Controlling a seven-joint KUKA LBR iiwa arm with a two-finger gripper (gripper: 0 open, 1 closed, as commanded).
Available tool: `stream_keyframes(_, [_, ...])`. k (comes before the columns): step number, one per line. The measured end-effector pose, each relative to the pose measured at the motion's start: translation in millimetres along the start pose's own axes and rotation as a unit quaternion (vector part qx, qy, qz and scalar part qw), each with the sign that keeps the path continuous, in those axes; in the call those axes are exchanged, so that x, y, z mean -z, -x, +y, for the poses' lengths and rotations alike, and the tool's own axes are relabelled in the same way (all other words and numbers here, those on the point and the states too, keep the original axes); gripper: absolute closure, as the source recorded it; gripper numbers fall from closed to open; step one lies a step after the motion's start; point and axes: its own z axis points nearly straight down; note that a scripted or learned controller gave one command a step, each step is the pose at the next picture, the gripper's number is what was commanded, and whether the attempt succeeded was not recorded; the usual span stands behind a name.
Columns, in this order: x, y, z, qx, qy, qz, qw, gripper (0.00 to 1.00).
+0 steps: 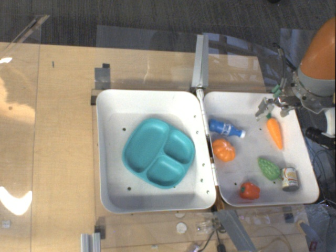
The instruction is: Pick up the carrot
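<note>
We see the carrot [274, 132] lying in the right bin [310, 193], near its far right side, stem end pointing up toward the gripper [274, 106]. The gripper hangs just above the carrot's top end, fingers spread apart w/ nothing between them (carrot not held). The arm's orange band [320, 51] shows at the upper right.

Other items in the right bin: a blue bottle [226, 128] w/ a white label, writing too small for us to read; an orange pepper [223, 149] just below it; a green leafy item [269, 168]; a small can [289, 178] touching or just beside it, label text unreadable; a red pepper [250, 191] near the front edge.

In the left bin [110, 193] we find a teal divided plate [158, 152], three compartments, roughly central.
</note>
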Motion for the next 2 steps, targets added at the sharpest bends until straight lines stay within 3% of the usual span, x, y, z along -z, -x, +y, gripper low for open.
stream_keyframes(1, [-63, 44, 25, -0.070, 0.001, 0.000, 0.9975, 0.00])
stream_keyframes(2, [-114, 44, 28, -0.028, 0.002, -0.001, 0.9996, 0.00])
